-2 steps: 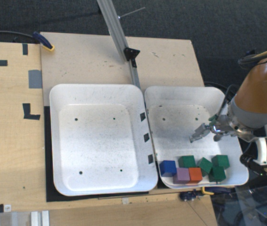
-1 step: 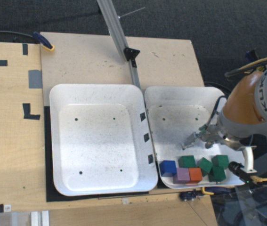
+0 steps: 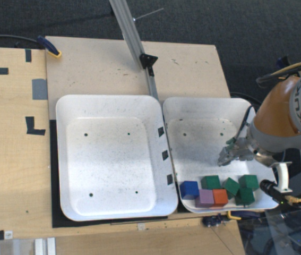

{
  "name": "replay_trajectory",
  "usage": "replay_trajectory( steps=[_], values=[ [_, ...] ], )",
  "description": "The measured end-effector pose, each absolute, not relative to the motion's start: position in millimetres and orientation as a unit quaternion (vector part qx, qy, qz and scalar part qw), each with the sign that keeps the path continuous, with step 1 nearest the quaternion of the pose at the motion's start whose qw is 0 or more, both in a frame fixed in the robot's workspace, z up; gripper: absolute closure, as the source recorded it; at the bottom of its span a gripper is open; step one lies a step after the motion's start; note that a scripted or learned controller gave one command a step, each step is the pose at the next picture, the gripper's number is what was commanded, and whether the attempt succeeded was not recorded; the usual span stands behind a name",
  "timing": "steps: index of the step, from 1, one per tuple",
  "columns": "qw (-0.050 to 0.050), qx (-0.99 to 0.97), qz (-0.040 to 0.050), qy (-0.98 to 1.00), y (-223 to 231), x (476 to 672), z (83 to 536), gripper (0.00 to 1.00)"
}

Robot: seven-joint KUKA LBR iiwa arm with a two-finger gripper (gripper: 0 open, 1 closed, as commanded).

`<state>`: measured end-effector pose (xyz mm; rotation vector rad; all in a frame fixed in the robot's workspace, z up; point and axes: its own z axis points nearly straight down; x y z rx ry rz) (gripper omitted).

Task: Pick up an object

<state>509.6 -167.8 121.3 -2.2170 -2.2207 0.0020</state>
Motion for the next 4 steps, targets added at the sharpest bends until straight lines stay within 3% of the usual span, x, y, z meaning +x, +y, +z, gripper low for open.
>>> replay_trajectory(
  steps=[2, 4],
  values=[
    [-0.002, -0.707, -0.0011, -0.708, -166, 520.6, 221, 1.00],
    [0.001, -0.705, -0.0007, -0.710, -65, 525.0, 222, 1.00]
  ],
)
